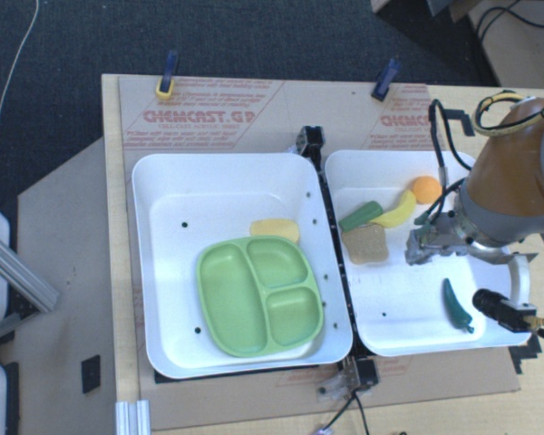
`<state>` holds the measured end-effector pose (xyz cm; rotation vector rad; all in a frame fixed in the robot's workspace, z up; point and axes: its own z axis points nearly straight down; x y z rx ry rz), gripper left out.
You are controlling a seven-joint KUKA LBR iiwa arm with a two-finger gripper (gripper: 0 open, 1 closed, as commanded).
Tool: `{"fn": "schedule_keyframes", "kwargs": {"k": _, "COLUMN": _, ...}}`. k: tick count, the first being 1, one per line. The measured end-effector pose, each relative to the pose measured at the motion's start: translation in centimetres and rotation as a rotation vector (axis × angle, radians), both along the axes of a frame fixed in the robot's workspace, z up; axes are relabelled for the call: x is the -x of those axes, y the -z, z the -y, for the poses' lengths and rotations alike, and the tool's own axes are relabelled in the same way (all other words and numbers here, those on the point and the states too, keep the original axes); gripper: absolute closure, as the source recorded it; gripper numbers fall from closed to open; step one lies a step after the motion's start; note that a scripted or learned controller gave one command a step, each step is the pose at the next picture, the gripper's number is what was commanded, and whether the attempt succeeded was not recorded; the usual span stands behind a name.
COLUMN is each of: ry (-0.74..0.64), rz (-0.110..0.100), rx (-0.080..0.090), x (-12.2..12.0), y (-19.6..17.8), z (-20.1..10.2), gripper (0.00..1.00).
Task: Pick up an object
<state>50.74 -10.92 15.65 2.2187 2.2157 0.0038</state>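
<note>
The right bin point(390, 320) holds several small items. A tan square sponge point(367, 243) lies near its left wall, with a green pod point(360, 215) just above it. A yellow banana point(398, 211) and an orange ball point(425, 189) sit further back. A dark teal pepper point(456, 304) lies near the front right. My gripper point(422, 244) hangs low over the middle of the right bin, just right of the tan sponge and below the banana. Nothing shows in its grasp.
The left bin point(163, 207) carries a green divided plate point(258, 293) and a pale yellow block point(275, 230) behind it. The grey and orange arm point(512, 184) covers the right bin's far right side. Clamps sit between the bins at back point(310, 140) and front point(363, 372).
</note>
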Motion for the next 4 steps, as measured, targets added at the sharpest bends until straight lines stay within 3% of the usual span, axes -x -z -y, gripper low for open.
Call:
{"fn": "schedule_keyframes", "kwargs": {"k": 2, "ry": -0.003, "rz": 0.003, "rx": 0.0, "x": -1.0, "y": -11.7, "z": -0.2, "gripper": 1.0}}
{"fn": "schedule_keyframes", "kwargs": {"k": 3, "ry": -0.008, "rz": -0.009, "rx": -0.006, "x": -1.4, "y": -9.7, "z": -6.0, "gripper": 1.0}}
{"fn": "schedule_keyframes", "kwargs": {"k": 4, "ry": -0.008, "rz": -0.004, "rx": -0.004, "x": -2.8, "y": -9.6, "z": -11.2, "gripper": 1.0}}
